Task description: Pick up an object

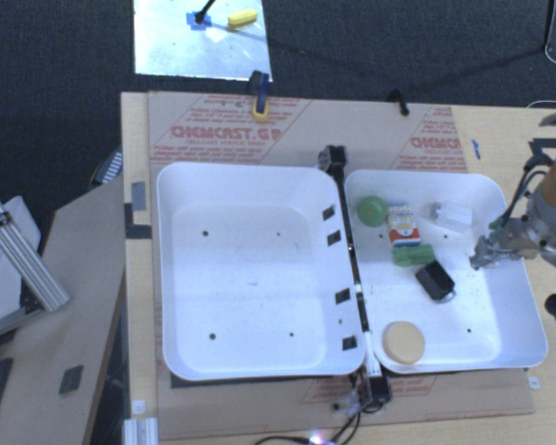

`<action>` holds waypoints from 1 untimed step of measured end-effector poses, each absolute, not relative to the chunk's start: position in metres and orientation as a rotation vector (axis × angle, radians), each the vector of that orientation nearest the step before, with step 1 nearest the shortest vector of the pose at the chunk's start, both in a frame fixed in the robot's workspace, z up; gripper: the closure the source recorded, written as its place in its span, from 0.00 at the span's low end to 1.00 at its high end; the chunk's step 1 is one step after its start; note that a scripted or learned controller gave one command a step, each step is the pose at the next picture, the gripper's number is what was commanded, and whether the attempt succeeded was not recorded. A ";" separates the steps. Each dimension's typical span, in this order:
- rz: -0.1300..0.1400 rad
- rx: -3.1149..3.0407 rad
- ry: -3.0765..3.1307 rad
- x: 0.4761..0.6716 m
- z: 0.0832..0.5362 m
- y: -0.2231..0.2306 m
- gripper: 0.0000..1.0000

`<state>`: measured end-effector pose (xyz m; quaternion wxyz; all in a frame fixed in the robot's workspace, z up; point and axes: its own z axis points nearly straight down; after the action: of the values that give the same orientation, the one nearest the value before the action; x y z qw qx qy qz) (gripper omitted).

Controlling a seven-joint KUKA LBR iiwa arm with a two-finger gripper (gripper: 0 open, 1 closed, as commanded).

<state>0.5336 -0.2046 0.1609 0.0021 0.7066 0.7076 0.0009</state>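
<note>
Hand (489, 251): over right edge of right white plastic bin (524, 336); grip state impossible to tell, nothing seen held.
Nearest thing: small black box-shaped object (435, 281), just left and slightly nearer than hand.
Long axis: slanted, far-left to near-right.
Beyond it: flat green block (413, 255), farther left.

left bin (250, 276): open floor | right bin (510, 341): objects crowd centre, front-right free

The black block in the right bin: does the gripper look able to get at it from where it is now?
Probably yes. The gripper hangs over the right bin, just right of the black block, with bare bin floor between them. The green bar lies close on the block's upper left, away from the approach.
</note>
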 end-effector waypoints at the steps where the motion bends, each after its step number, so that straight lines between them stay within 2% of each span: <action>1: 0.021 2.203 2.207 0.523 0.107 -0.155 1.00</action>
<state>0.5228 -0.1554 0.1069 0.0116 0.7064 0.7077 0.0068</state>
